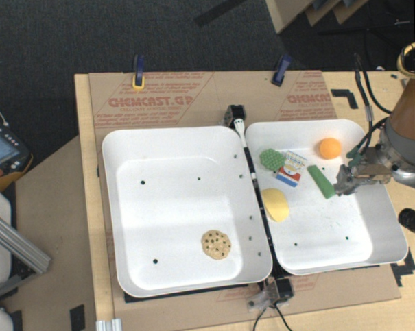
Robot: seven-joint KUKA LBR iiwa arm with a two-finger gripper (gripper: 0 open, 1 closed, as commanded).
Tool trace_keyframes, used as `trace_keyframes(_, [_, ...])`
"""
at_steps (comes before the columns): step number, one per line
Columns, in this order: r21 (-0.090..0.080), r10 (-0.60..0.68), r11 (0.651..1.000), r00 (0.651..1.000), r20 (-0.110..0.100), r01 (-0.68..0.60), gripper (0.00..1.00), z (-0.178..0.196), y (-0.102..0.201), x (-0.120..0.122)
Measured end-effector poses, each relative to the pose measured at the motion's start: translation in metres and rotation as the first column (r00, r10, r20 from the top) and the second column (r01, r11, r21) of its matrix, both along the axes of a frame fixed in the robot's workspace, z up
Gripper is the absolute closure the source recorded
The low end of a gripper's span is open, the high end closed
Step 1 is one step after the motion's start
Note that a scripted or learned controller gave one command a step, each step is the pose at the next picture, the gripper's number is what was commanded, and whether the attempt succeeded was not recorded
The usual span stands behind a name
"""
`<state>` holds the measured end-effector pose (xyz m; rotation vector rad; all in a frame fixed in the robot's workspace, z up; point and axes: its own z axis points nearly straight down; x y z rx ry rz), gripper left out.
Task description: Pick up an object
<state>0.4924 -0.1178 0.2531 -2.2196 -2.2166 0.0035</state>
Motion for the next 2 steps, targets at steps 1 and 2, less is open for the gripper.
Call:
trace_keyframes(1, [-0.001, -0.005, 1.0, 1.0, 0.002, 0.005, 1.0, -0.016, -0.07, -0.015])
trace_keyframes(2, [0.0, 0.007, 1.0, 1.0, 0.004, -0.007, 1.0, -0.001, 0.001, -0.013])
